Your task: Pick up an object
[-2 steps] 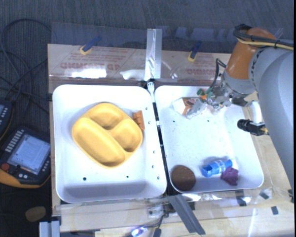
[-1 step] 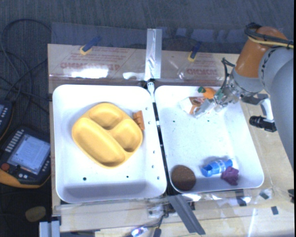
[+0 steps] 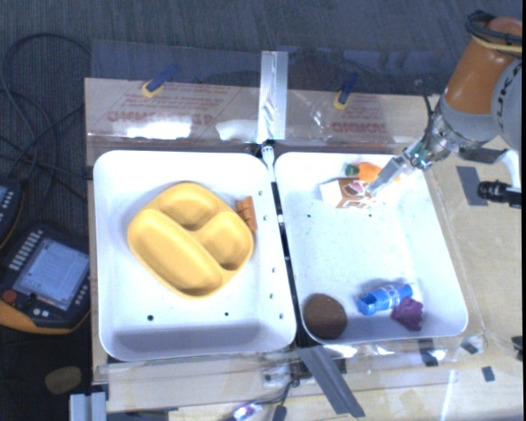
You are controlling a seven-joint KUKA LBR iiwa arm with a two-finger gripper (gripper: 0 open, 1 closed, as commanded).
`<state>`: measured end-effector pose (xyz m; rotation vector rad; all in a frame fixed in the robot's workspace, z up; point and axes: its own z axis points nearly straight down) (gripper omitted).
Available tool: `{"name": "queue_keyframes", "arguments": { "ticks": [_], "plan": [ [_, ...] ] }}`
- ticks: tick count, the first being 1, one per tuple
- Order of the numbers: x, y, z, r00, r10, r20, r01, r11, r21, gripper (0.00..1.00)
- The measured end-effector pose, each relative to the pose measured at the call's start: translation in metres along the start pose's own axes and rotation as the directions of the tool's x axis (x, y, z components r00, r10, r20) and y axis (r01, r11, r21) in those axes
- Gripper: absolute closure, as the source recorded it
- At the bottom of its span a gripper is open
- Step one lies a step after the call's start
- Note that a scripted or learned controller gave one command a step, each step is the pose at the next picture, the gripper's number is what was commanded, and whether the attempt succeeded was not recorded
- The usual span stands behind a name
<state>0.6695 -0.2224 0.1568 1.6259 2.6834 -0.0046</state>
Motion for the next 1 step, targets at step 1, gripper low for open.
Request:
{"name": "queue_keyframes", "arguments": {
  "ticks": [1],
  "plan": [
    [-0.0008, 0.0031, 0.042, 0.993, -0.121, -0.004, 0.121, 0.993, -0.006, 0.0]
  ]
}}
